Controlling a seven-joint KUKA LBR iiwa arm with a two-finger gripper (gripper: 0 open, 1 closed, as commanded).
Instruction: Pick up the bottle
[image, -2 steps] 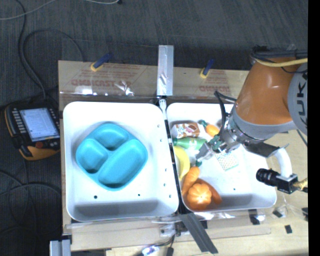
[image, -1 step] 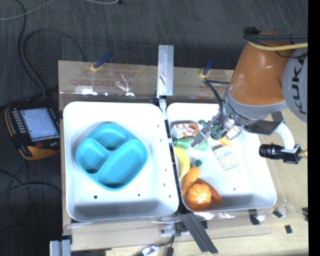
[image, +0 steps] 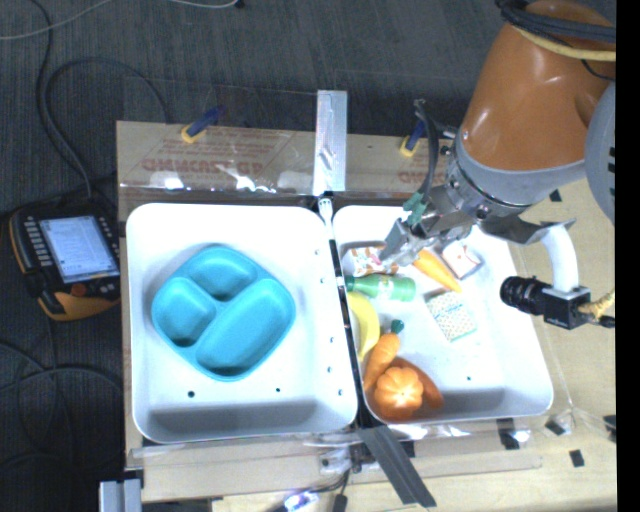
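Bottle (image: 383, 288) lies on its side in the right bin (image: 520, 390), against the bin's left wall toward the far edge, green body, white cap end pointing right. Gripper (image: 405, 243) sits just above and behind it, over the far-left corner; whether it is parted or closed, or has anything in it, can't be told from here.

Risks, as I judge them: the banana (image: 366, 322) touches the bottle on the near side and a carrot (image: 437, 269) is close on the right, so a descent could catch those instead. A round bottle beside the wall may roll or slip out.
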